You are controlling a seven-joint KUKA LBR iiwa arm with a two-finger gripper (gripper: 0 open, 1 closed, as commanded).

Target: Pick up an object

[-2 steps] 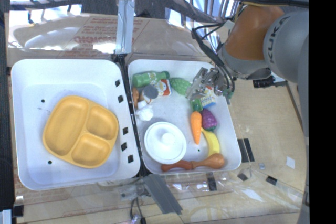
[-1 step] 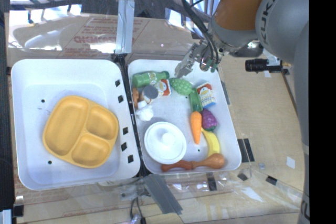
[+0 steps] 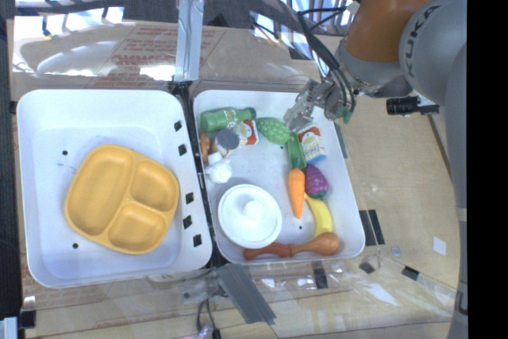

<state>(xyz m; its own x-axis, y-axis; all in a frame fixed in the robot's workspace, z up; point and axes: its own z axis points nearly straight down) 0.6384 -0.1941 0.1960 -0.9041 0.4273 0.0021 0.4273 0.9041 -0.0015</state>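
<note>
Objects for picking crowd the right bin, 1 of 2 shallow white bins set side by side on the counter. Along its far edge lie a green bottle on its side, a leafy green toy vegetable and a small carton with a red and white label. Toward the right wall, an orange carrot lies next to a purple toy eggplant, with a yellow banana just below them. A white round bowl sits near the bin's middle, and a brown drumstick-shaped toy lies along the near wall. The left bin holds 1 yellow divided tray. The claw hangs over the right bin's far right corner, just above the carton and the leafy vegetable; whether its tips are apart or together cannot be told.
</note>
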